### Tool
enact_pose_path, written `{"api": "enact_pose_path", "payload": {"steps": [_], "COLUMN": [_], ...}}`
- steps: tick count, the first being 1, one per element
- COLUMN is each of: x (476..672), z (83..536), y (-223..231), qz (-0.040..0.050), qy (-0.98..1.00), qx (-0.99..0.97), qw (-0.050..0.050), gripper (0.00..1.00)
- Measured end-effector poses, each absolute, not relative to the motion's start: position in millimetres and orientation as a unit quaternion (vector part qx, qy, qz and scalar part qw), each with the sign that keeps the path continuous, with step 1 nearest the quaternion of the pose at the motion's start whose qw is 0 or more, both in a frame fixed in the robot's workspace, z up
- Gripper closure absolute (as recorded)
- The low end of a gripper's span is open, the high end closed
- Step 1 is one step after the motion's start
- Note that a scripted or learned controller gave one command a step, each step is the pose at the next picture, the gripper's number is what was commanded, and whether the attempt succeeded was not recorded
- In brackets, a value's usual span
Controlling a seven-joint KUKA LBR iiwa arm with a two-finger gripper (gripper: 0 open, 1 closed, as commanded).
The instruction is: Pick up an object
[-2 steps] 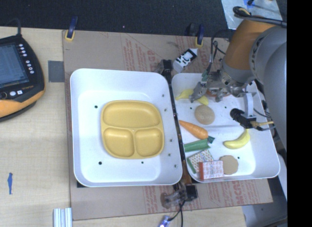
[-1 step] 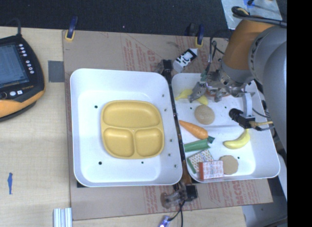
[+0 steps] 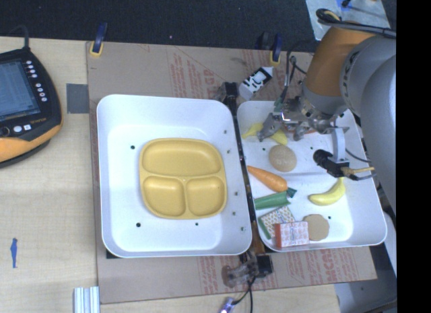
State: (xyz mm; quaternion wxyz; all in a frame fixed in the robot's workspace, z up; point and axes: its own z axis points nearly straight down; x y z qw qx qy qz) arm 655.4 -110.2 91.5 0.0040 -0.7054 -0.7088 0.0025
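My gripper (image 3: 278,127) is low over the far left part of the right bin (image 3: 363,227), reaching in under the grey arm with its orange band (image 3: 333,59). A small yellow piece (image 3: 254,130) pokes out to the left right beside the gripper, partly hidden by it. Just in front lies a beige round ball (image 3: 283,158). An orange carrot (image 3: 267,178) lies slantwise at the bin's left wall. A yellow banana (image 3: 328,194) rests toward the right.
The left bin (image 3: 118,170) holds a yellow three-compartment tray (image 3: 183,177). In the right bin's near part lie a green item (image 3: 273,200), a red-and-white box (image 3: 289,233) and a brown round disc (image 3: 316,227). A black-and-orange pendant (image 3: 23,106) sits on the bench at far left.
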Motion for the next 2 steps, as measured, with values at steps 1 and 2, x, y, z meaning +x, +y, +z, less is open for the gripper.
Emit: {"api": "enact_pose_path", "payload": {"steps": [1, 2], "x": [654.2, 612.5], "z": [101, 193], "y": [-111, -60], "qz": [0.0047, 0.0002], "qy": [-0.709, -0.708], "qx": [-0.705, -0.706], "qw": [0.007, 0.001], "gripper": [1.00, 1.00]}}
